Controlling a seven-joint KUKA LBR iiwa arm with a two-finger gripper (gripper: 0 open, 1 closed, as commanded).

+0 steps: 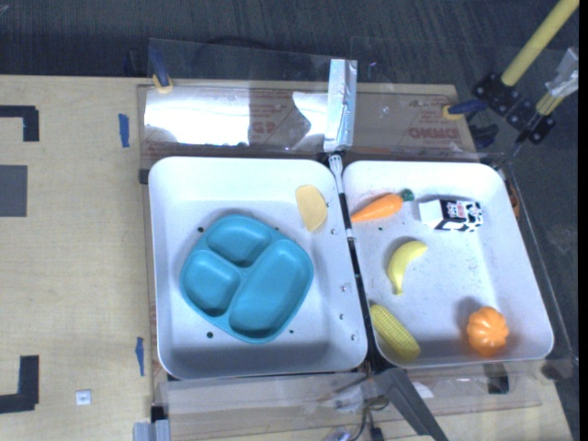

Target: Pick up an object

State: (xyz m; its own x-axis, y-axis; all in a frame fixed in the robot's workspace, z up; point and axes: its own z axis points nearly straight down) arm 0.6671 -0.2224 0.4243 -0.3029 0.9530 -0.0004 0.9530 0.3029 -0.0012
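The right bin (514,246) holds several toy foods: an orange carrot (378,207) at its back left, a white and black carton (450,214) at the back, a yellow banana (403,262) in the middle, a corn cob (394,332) at the front left and an orange pumpkin (487,330) at the front right. In the left bin (175,191) lies a blue divided plate (245,277), with a pale yellow chip-like piece (312,207) behind it near the divider.
A clear plastic wall (303,108) stands behind both bins. A yellow pole with black clamps (528,62) crosses the top right corner. Wooden bench top (64,274) with black markers spreads to the left.
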